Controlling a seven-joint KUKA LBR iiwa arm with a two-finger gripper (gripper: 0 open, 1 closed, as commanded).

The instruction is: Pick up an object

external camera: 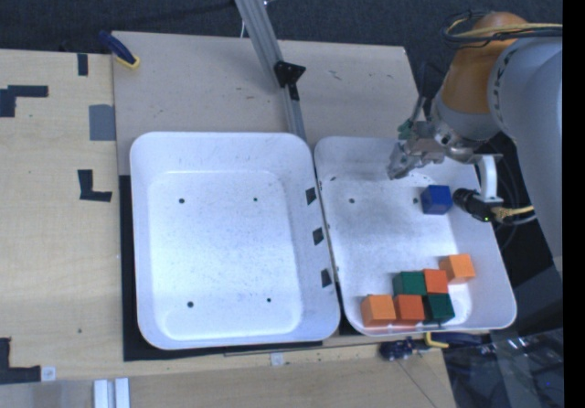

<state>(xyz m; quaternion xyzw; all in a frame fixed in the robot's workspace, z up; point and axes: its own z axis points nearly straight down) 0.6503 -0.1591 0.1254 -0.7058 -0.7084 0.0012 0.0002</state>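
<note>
A blue block [436,199] lies alone in the right bin [384,232], near its right wall. At the bin's front right corner sits a cluster of orange blocks [378,308] and green blocks [410,284], with one more orange block [458,266] a little apart by the right wall. My gripper [402,165] hangs over the bin's far right part, up and to the left of the blue block and apart from it. Nothing shows between its fingers.
The left bin [224,232] stands beside the right one. A slanted metal pole [260,26] with a black clamp [289,74] runs down to the gap between the bins. The grey arm [512,95] with its orange band covers the right side.
</note>
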